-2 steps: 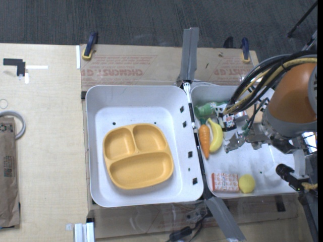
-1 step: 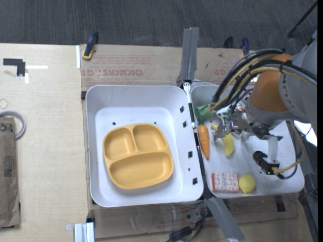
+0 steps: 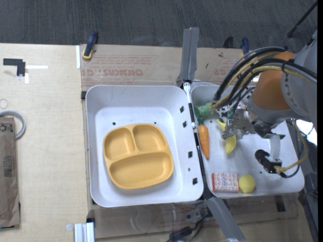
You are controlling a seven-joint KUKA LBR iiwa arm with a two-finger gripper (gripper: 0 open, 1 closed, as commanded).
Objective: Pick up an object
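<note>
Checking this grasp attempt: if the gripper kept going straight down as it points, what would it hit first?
Most likely the small yellow pear-shaped toy fruit on the right white bin's floor, directly beneath the gripper; depth is unclear.

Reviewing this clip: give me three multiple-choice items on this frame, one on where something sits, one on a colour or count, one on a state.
1. Where does the carrot lie?
A. In the right bin, along its left wall
B. On the yellow plate
C. On the bench outside both bins

2. How many compartments does the plate in the left bin have?
A. One
B. Three
C. Five

3. How does the plate sit?
A. Flat on the bin floor, open side up
B. Standing on its edge against a wall
C. Turned upside down

Answers:
1. A, the carrot lies lengthwise just inside the right bin, beside the divider.
2. B, two small sections sit above one long section.
3. A, its hollow compartments face the camera and it rests level in the bin.
</note>
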